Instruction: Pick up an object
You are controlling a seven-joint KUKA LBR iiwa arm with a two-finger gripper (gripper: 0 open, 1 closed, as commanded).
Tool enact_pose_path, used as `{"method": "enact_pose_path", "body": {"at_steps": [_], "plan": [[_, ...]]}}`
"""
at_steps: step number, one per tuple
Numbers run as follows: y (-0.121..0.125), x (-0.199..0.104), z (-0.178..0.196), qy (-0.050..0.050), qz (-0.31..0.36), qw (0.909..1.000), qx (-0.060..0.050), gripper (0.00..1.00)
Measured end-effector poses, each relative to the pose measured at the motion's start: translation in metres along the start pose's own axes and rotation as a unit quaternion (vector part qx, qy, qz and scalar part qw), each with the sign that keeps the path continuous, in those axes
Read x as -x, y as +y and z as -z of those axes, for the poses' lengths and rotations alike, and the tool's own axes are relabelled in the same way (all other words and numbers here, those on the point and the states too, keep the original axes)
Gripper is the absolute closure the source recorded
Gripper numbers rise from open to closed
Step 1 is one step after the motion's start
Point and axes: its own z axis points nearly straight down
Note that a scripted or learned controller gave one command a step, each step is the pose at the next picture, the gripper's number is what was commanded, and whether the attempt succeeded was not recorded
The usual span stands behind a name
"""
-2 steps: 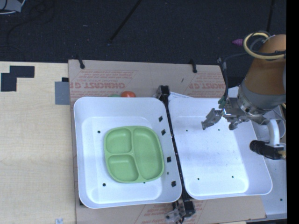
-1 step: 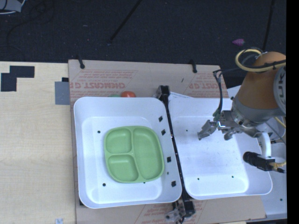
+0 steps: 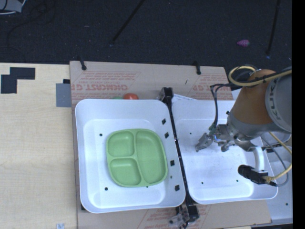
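1. Green divided plate (image 3: 137,157) lies flat in the left bin (image 3: 90,128), near its middle.
2. Gripper (image 3: 206,143) hangs over the right bin (image 3: 214,185); whether it is spread or closed cannot be told.
3. Cardboard (image 3: 143,80) behind the bins carries mirrored red lettering, unreadable.

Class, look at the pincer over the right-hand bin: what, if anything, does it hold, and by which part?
Nothing. The pincer hangs over the right bin with nothing between its fingers; the green plate lies in the left bin.

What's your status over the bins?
Gripper over right bin, nothing visibly between fingers. Green divided plate in left bin, untouched. Nothing blocking it.
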Motion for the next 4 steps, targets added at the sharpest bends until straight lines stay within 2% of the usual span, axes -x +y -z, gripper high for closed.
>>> {"method": "enact_pose_path", "body": {"at_steps": [1,2,3,4], "plan": [[0.000,-0.001,-0.037,-0.001,0.000,1.0000,0.002,0.00],[0.000,0.000,-0.025,0.000,-0.003,1.0000,0.003,1.00],[0.008,0.001,0.021,-0.001,0.000,1.0000,0.005,1.00],[0.009,-0.003,0.083,-0.001,0.000,1.0000,0.007,1.00]]}}
